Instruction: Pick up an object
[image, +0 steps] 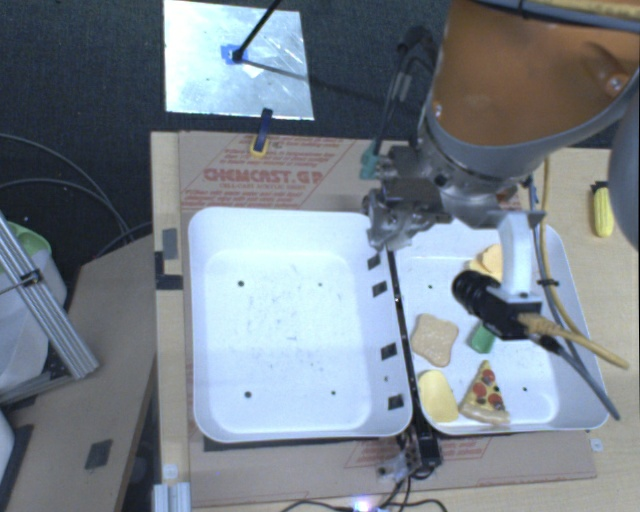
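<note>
Pizza slice (486, 392) is triangular, orange, red-dotted

The left bin (280, 330) offers me its whole white floor to come down on, bounded only by its raised walls. In the right bin (535, 392) the near-left part is crowded. A tan toast slice (435, 340), a yellow piece (437, 395), a pizza slice (486, 392) and a small green piece (482, 337) lie close together, leaving bare floor toward the near-right corner. The bins' touching rims (398, 330) form a ridge between them, and my end effector (392, 228) hangs over its far end.
</note>
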